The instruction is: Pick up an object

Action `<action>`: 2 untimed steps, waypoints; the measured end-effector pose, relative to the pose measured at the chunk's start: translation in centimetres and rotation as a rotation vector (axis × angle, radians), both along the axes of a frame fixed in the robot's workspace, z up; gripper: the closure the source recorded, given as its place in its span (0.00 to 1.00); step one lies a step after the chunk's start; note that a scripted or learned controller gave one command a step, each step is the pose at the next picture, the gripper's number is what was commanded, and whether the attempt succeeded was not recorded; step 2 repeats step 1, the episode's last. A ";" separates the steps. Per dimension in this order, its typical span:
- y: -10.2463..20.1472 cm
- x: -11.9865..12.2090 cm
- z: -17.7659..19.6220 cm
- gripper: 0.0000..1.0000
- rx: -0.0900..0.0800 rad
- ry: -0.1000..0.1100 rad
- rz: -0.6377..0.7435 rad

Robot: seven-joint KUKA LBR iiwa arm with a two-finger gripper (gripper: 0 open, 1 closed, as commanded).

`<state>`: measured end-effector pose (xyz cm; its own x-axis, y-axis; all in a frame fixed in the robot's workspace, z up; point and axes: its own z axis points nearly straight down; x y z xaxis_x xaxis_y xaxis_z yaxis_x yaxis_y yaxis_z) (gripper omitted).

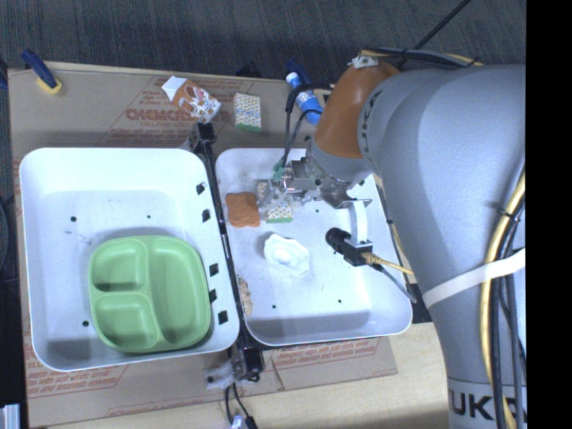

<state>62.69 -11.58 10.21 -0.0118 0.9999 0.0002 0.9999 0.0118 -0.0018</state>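
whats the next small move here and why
Probably a short descent straight down. The end effector hangs over the patterned packet in the right bin, beside the orange sponge; nothing shows held. The white crumpled object lies apart, nearer the camera.

Left white bin holds a green divided plate toward its near side, three compartments facing up. On the cardboard sheet behind the bins: a crumpled snack wrapper and, just to its right, a small green-and-white packet. A blue-and-yellow clamp sits at the cardboard's far left corner.
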 end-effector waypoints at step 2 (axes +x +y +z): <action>6.0 -8.2 9.0 1.00 0.001 0.000 -0.005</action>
